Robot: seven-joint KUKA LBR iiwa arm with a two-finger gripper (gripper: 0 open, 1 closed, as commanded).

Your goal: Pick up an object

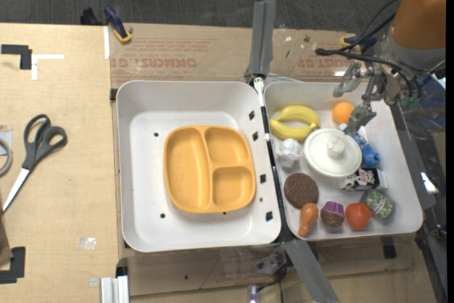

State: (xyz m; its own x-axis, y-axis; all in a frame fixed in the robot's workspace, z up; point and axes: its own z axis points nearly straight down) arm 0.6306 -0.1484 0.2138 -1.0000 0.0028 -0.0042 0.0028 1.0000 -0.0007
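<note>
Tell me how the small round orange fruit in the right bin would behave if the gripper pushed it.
The small round orange fruit looks ball-shaped, so it would probably roll. It lies beside the yellow banana, which might stop it. Its smooth skin may slip in the gripper.

A grey KUKA arm with an orange band [423, 7] reaches in from the right, its gripper [362, 114] hanging over the far side of the right bin [406, 174], just beside an orange [342, 112]. That bin also holds a banana [294, 121], a white lidded bowl [332, 152], a brown cookie [301, 189] and a tomato [358, 216]. The left bin [135, 174] carries a yellow divided plate [210, 168]. Scissors [34, 150] lie on the bench, far left.
</note>
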